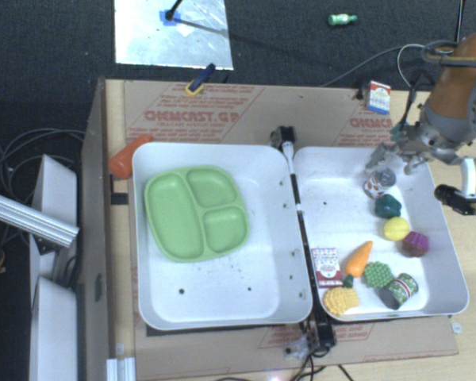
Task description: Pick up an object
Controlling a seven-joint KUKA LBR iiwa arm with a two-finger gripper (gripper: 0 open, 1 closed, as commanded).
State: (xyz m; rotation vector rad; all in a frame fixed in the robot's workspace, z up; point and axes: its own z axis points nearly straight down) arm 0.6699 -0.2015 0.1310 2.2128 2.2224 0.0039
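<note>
My gripper (390, 159) hangs over the far right part of the right bin (333, 189), below the orange band of the arm. Just under it lies a small red-and-white can (375, 185). In front of that sit a teal toy (388, 206), a yellow lemon (396, 228) and a purple toy (415, 244). Nearer the front are an orange carrot (358, 258), a green broccoli-like toy (377, 275), a dark green can (399, 290), a yellow corn cob (340, 299) and a red-and-white carton (326, 265).
The left bin (262, 173) holds a green divided plate (196, 212). An orange object (121, 159) lies outside its far left corner. A small red, white and blue box (378, 98) stands on the cardboard behind the right bin.
</note>
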